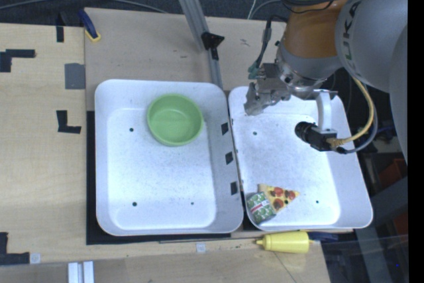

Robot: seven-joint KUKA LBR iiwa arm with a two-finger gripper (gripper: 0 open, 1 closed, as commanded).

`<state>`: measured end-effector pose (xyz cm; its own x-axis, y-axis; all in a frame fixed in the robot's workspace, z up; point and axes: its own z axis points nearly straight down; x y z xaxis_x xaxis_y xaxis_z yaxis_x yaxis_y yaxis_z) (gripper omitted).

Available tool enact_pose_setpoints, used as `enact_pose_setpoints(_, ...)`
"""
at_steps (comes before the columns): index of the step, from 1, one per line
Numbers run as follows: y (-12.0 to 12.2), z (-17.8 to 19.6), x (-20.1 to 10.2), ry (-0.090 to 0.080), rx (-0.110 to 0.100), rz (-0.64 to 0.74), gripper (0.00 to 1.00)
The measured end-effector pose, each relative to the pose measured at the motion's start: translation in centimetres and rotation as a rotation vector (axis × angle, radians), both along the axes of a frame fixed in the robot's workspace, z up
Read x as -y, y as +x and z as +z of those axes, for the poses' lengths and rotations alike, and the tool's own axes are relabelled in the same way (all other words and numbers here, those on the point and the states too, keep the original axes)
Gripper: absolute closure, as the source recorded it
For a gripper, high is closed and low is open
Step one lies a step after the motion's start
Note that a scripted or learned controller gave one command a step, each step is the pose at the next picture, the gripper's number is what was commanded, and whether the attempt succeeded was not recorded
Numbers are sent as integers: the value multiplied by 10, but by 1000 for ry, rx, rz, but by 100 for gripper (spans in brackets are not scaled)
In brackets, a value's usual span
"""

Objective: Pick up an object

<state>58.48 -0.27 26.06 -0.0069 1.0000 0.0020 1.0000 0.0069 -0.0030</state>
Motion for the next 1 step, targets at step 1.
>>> enact_pose_setpoints(1,-27,-3,-43,-1,0,-2,100)
